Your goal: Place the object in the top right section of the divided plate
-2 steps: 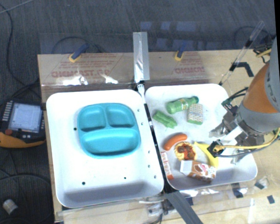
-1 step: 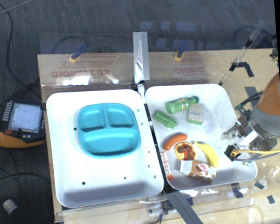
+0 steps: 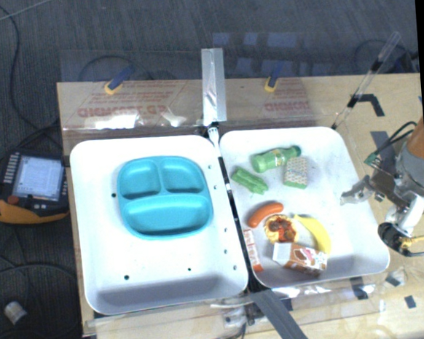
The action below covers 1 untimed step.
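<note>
Lower edge of frame first: the wooden surface (image 3: 398, 311) shows a strip of bare board with dark tape scraps below the bins.

Right bin (image 3: 343, 158), lower half: I see a brown-and-white packet (image 3: 301, 257) lying nearest the front wall, a yellow banana (image 3: 315, 231) just beside it, a round red-and-yellow pizza-like piece (image 3: 281, 228) touching the banana's left side, and a red sausage (image 3: 264, 212) just above that.

Right bin, upper half: a green pod-like piece (image 3: 249, 180) at the left, a pale speckled block (image 3: 297, 171) to its right, a green bottle (image 3: 275, 158) lying on its side nearest the back wall. I can't tell which one the task means.

Right edge of frame, mid-height: the arm's wrist and tool (image 3: 400, 216) sit over the bin's right rim, apart from all the items. I cannot tell how its fingers stand; nothing visible in them.

Left bin (image 3: 103, 276): blue divided plate (image 3: 164, 196) sits in the upper middle, two small sections at the top, one long section below. Nothing lies in its top right section.

Far left, off the surface: a handheld control screen (image 3: 32, 185) on the dark carpet.
</note>
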Motion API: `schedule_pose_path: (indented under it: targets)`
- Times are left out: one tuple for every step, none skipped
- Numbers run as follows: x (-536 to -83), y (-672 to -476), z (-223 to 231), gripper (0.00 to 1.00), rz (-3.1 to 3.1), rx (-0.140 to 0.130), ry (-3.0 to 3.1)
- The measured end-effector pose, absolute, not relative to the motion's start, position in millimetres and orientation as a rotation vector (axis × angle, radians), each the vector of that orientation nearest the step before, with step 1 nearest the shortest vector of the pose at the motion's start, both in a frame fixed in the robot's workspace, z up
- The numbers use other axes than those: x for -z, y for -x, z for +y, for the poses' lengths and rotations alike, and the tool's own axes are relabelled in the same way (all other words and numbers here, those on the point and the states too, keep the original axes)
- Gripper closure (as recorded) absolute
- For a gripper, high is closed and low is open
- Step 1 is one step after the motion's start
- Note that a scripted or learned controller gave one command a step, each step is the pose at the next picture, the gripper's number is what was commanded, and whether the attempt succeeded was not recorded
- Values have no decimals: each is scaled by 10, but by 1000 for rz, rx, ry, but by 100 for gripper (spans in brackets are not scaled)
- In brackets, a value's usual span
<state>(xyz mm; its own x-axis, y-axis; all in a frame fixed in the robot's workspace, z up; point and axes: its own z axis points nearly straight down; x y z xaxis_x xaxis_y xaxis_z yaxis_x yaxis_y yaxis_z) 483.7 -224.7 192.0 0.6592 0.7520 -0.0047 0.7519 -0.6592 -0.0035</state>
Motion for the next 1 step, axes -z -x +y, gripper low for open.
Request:
schedule_pose_path:
  targets:
    - [-1987, -4842, -2247, 100, -1299, -15, 2855]
